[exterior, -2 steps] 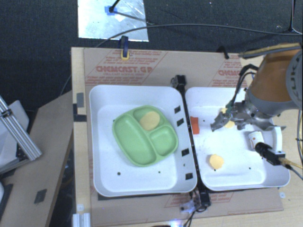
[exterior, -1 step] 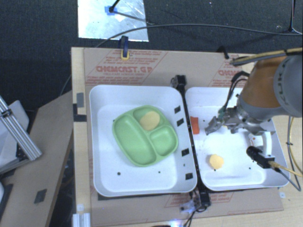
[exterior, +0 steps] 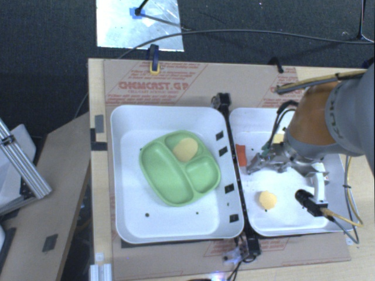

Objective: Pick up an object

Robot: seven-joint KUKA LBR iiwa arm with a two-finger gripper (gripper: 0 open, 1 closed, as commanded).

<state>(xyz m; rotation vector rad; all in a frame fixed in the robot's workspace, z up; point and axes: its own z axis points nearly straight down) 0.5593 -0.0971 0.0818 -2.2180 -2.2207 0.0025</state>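
A small yellow ball-like object [exterior: 268,200] lies on the floor of the right bin [exterior: 258,124], towards its front. Another yellow object [exterior: 186,149] rests in the top compartment of a green divided plate [exterior: 170,180] in the left bin [exterior: 132,215]. An orange-red piece [exterior: 241,155] lies at the right bin's left edge. My gripper [exterior: 253,164] hangs low over the right bin, pointing left, just above and left of the yellow ball and close to the orange-red piece. Nothing shows between its fingers.
The grey arm with its orange band [exterior: 313,119] covers the right bin's right half. Black clips sit along the divider [exterior: 231,174] between the bins. A cardboard sheet [exterior: 176,81] lies under both bins, and cables run at the right.
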